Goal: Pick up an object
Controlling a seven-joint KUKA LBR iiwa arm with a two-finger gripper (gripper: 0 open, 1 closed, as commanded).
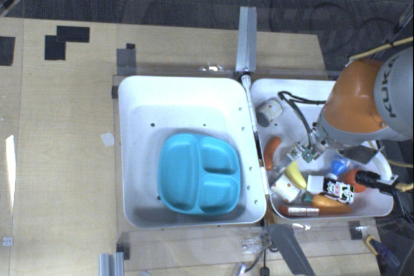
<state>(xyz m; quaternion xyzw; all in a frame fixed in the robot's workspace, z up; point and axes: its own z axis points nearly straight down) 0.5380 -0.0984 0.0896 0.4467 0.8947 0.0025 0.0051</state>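
Pale wood worktop (58, 158) carries my two white bins side by side under dark carpet. My tool (304, 153) is down in the right bin (323, 88), low among the clutter; whether it is open or closed I cannot tell. Just beside it lie a yellow banana (295, 174), a red-orange piece (272, 150) and a white cup (284, 191). Further left, the left bin (139, 113) holds a blue divided tray (199, 172).
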